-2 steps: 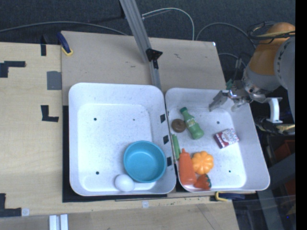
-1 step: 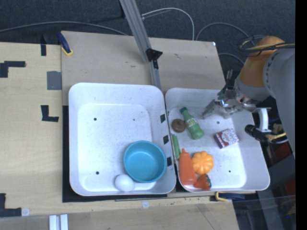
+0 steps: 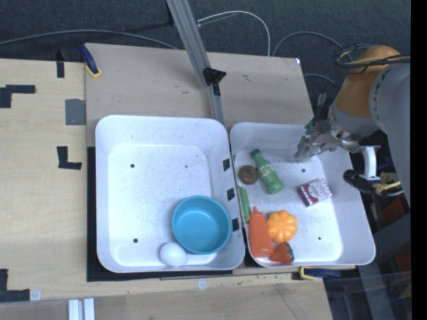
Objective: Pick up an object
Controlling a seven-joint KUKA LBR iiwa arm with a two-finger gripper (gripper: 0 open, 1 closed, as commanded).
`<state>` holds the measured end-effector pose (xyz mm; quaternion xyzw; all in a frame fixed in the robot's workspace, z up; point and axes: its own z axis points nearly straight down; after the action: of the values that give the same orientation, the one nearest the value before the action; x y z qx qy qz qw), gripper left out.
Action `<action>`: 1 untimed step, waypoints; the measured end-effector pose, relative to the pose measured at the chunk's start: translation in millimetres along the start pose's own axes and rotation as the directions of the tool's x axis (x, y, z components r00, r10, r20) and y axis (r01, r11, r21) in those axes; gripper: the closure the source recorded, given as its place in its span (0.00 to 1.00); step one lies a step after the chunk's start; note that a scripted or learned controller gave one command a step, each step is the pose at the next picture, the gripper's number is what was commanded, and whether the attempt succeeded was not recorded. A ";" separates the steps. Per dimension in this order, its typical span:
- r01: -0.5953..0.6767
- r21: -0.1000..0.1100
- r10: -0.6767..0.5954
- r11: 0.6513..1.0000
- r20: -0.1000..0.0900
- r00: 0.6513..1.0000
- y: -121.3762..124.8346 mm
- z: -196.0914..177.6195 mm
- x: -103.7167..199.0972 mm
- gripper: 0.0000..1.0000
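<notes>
My gripper [image 3: 307, 149] hangs over the far right part of the right bin [image 3: 347, 249], with nothing visible between its fingers. Below it on the bin floor lie a green bottle [image 3: 266, 172], a brown round object [image 3: 248, 174] and a small red and white carton [image 3: 315, 192]. Nearer the front are an orange pumpkin [image 3: 281, 225], a red-orange bottle [image 3: 258, 232], a small red piece [image 3: 283, 253] and a thin green stick [image 3: 244, 203] along the left wall. The left bin [image 3: 133, 139] holds a blue bowl [image 3: 200, 224] and a white ball [image 3: 173, 253].
A grey metal pole [image 3: 193, 42] slants across the bench behind the bins. Cables [image 3: 253, 19] lie on the dark floor at the back. The arm's grey body with its orange band [image 3: 363, 79] fills the right side. Black tape marks dot the wooden bench at left.
</notes>
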<state>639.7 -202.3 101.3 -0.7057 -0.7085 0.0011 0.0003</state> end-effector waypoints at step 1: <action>-0.002 -0.008 0.002 1.000 0.000 1.000 8.0 -61.1 3.6 1.00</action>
<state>647.8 -198.6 162.3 -0.7064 -0.7079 -0.0015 -0.0024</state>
